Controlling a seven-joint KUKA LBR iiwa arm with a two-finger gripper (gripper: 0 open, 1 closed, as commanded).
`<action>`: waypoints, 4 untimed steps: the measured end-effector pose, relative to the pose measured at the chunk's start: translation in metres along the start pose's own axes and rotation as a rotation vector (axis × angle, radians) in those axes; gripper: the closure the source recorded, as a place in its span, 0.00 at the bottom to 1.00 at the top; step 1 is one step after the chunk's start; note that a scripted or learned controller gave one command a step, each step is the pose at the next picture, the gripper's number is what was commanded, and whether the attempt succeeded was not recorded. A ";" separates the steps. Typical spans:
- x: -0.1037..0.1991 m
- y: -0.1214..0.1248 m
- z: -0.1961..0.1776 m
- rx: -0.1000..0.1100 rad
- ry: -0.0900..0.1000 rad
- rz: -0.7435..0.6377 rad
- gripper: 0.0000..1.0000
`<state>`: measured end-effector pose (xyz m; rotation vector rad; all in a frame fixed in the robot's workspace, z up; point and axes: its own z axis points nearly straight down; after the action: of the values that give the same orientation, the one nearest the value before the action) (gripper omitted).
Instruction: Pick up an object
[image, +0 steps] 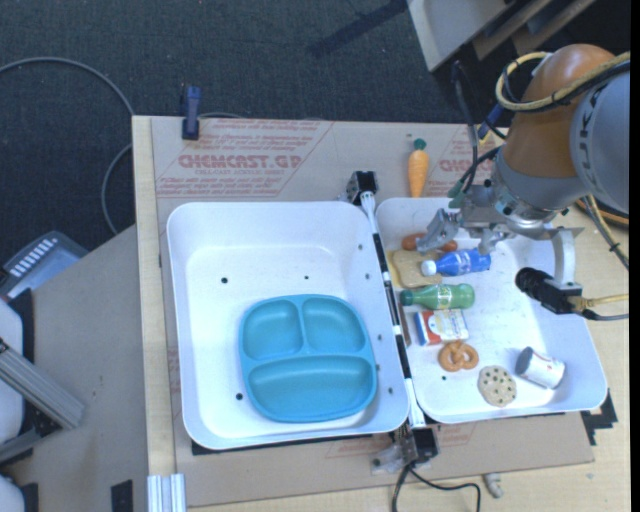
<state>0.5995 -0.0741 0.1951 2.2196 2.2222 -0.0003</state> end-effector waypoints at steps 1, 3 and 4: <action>-0.030 -0.023 0.111 0.001 0.000 0.001 0.00; -0.036 -0.025 0.111 0.003 0.001 0.002 0.00; -0.035 -0.024 0.100 -0.001 0.000 0.002 1.00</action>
<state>0.5759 -0.1093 0.0947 2.2214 2.2203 0.0009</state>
